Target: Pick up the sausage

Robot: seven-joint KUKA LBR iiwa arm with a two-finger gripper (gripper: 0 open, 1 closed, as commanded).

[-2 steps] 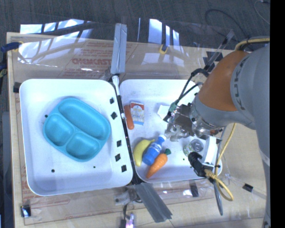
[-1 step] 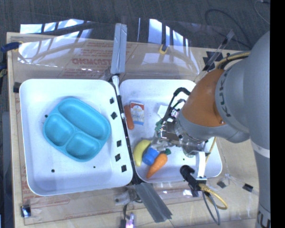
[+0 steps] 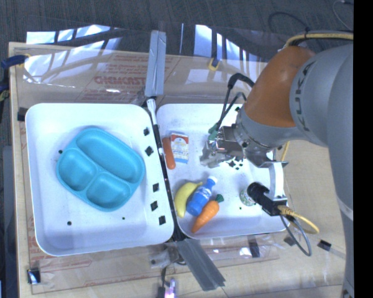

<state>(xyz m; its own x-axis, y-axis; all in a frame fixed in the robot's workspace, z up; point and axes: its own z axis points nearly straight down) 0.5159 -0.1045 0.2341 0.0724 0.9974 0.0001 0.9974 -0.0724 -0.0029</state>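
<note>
Sausage (image 3: 168,152) lay in right bin (image 3: 196,113), hard against its left wall, long axis running roughly up-down in the camera view, just beside a small carton (image 3: 179,146). Gripper (image 3: 219,152) hung over bin centre, well apart from the sausage. Couldn't tell from this angle whether it was spread or closed; wrist hardware hid the tips. Nothing visible in it.

Handling guess: toy sausage, light, smooth plastic skin, prob. slippery, rounded so it may roll or squirt out under a pinch. Best hold looked like mid-length, jaws closing across the short axis.

Room: tight. Wall on one side, carton on the other, so little gap for either jaw. Wall-side one might catch the rim or divider clips (image 3: 150,143). Might need to nudge the sausage away from the wall first.

Other clutter sat lower in same bin: banana (image 3: 184,196), blue bottle (image 3: 201,196), carrot (image 3: 206,215), clear of the approach path. Left bin (image 3: 43,185) held blue tray (image 3: 100,167). Open floor lay between gripper and carton, so a lateral move looked free.
</note>
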